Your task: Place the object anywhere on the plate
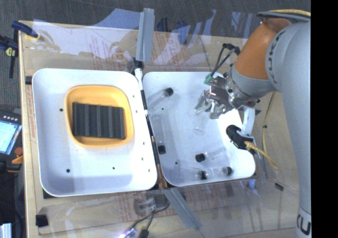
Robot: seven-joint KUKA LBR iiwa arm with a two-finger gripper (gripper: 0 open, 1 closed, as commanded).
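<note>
At the far left edge of the frame you have a small screen device (7, 135) glowing blue beside the counter (79, 47). On the counter, the left white bin (47, 173) fills the left-centre of the frame. Inside it sits the plate (79, 94), a yellow rounded-square dish whose middle carries a dark ribbed insert (99, 121) with four lengthwise ridges.

A narrow gap with a dark divider strip runs down the centre, and right of it lies the right white bin (174, 158). Several small clear vials with black caps are scattered in it. One vial (161, 96) lies tilted near the bin's upper left corner. Another clear vial (199, 124) stands in the middle of the bin, just below the gripper. A black-capped vial (211, 155) lies lower down, and two more (215, 172) rest along the bin's bottom edge.

The gripper (210, 106) hovers over the upper middle of the right bin, its metal fingers (203, 104) pointing down and left. You cannot tell from this angle how far apart they stand or whether anything sits between them. Behind it, the grey arm (285, 73) with its orange band (253, 57) fills the right of the frame.
</note>
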